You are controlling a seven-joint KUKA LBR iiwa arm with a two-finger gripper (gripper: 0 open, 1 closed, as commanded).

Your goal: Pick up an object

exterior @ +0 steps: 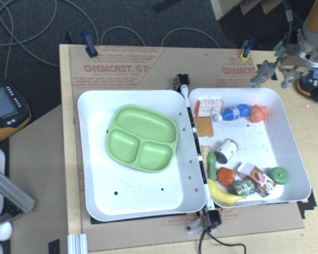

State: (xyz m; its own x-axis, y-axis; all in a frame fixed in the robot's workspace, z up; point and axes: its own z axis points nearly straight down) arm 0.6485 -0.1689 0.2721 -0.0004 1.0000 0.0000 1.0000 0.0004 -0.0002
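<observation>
Arm: gripper [275,73] hovers above the right bin's [291,157] far corner.
Fingers: spread, pinching nothing.
Banana [222,193]: lies flat, long axis along the near wall.

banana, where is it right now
The banana lies in the right bin, at its near left corner, against the divider between the bins, just below the red toy and green pepper.

Right bin [294,142] – small toys: blue bottle [234,112] lying beside orange ball [259,114] at far side; white cup [226,148] mid-bin; banana [222,193], green can [244,187], carton [261,179], green disc [279,175] clustered along near edge.
</observation>
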